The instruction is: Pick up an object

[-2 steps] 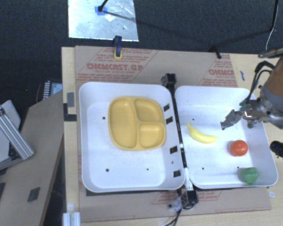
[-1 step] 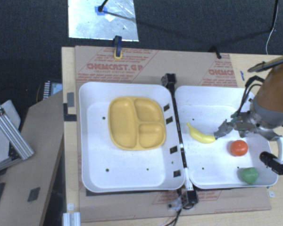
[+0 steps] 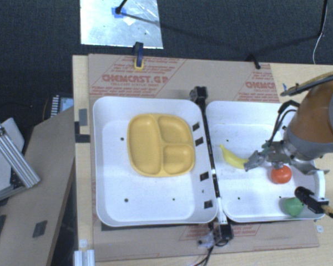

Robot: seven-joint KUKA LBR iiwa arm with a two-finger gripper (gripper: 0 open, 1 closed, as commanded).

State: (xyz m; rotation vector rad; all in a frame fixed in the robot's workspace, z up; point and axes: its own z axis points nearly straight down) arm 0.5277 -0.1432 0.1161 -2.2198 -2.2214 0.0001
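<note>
Banana lies in the right bin, at nine o'clock from the gripper; further left a yellow plate sits in the left bin. Gripper fingers look spread and hold nothing. A tomato sits at five o'clock, a green fruit lower. Best to centre over the banana before closing.

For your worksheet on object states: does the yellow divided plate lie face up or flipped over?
Face up. The yellow plate in the left bin shows its three hollow compartments.

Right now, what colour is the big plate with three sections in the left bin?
Yellow: the sectioned plastic plate, seen in the camera view.
</note>
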